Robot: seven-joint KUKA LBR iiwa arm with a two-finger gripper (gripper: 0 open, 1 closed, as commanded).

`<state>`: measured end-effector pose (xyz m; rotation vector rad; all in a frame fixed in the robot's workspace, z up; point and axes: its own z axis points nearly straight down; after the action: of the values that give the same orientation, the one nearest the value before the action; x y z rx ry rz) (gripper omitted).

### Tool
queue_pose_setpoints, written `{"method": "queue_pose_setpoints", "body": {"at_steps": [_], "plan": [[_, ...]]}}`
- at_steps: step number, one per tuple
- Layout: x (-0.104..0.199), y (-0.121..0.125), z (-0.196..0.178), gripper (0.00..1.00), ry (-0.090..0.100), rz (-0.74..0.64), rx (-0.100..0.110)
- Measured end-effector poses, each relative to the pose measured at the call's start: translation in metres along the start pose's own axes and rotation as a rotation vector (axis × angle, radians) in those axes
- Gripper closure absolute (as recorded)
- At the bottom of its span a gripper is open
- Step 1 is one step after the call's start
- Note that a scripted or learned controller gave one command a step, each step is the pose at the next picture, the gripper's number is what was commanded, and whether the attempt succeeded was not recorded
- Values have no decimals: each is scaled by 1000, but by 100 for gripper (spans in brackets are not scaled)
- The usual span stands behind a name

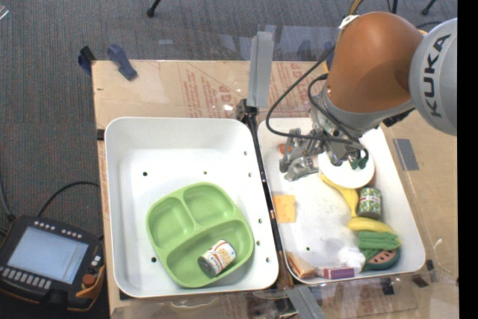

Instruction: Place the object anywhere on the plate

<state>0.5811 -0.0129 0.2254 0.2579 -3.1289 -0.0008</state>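
A green divided plate (190,231) lies in the left bin (131,160). A small can with a white and red label (217,258) lies on its side in the plate's front right compartment. My gripper (297,162) hangs over the back left part of the right bin (407,217), just right of the wall between the bins. It is well apart from the plate and the can. A yellow cheese slice (284,208) lies on the bin floor just in front of the gripper.
The right bin also holds a white disc (351,174), a banana (346,196), a small green-labelled can (369,202), a green toy vegetable (377,240), a watermelon slice (381,258), a bread slice (300,264) and a small box (334,273). The arm's large body (373,71) looms over the bin's back.
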Motion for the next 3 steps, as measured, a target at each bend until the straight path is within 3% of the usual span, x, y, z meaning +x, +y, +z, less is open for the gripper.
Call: {"method": "queue_pose_setpoints", "body": {"at_steps": [1, 3], "plan": [[-24, -15, 40, 100, 0, -135, -1], [-2, 114, 9, 100, -4, -209, -2]]}}
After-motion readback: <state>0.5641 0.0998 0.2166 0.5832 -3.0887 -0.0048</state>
